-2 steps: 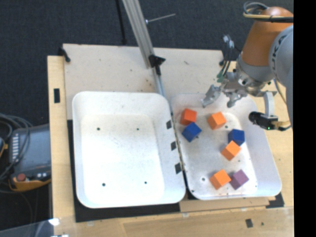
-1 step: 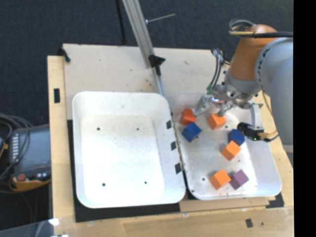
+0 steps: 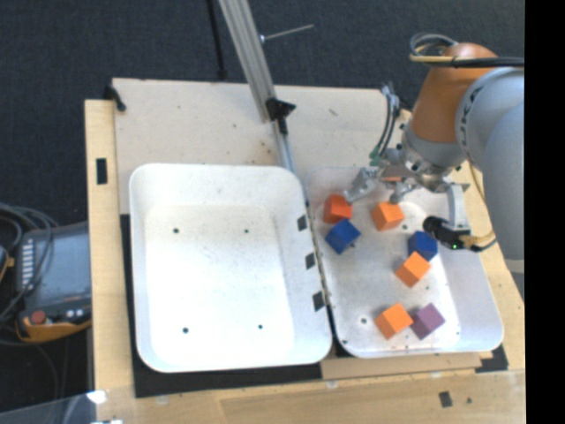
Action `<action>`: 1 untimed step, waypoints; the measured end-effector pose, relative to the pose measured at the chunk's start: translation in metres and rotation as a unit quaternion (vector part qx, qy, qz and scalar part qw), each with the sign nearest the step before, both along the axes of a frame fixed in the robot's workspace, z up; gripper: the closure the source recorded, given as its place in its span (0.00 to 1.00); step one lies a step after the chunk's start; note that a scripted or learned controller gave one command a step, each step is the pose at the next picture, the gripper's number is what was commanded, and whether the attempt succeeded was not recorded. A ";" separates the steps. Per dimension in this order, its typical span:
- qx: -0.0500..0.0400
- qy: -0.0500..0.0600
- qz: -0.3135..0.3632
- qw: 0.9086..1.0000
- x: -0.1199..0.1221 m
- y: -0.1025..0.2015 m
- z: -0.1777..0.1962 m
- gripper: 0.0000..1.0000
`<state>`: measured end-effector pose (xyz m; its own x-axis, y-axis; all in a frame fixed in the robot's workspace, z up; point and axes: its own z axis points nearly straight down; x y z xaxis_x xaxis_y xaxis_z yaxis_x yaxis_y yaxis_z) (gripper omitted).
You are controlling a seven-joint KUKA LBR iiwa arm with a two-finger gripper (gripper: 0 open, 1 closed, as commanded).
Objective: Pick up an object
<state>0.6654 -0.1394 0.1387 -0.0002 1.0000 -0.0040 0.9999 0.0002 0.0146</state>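
Note:
Several small blocks lie in the right bin (image 3: 477, 325): a red-orange block (image 3: 336, 208), a blue block (image 3: 342, 236), an orange block (image 3: 387, 215), a second blue block (image 3: 423, 245), two more orange blocks (image 3: 411, 268) (image 3: 395, 320) and a purple block (image 3: 428, 320). My gripper (image 3: 380, 186) hangs over the back of this bin, just above and between the red-orange block and the nearest orange block. It is open, with nothing between its fingers.
The left bin (image 3: 221, 263) sits beside the right one, their rims meeting at clips (image 3: 311, 259). A slanted metal post (image 3: 252, 51) rises from the bench behind the bins. The grey arm (image 3: 481, 122) comes in from the right.

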 end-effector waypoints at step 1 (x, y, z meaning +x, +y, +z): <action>0.000 0.000 -0.001 1.000 0.000 -0.001 0.008 1.00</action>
<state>0.6653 -0.1402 0.1471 0.0013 1.0000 -0.0040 0.9999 -0.0012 0.0143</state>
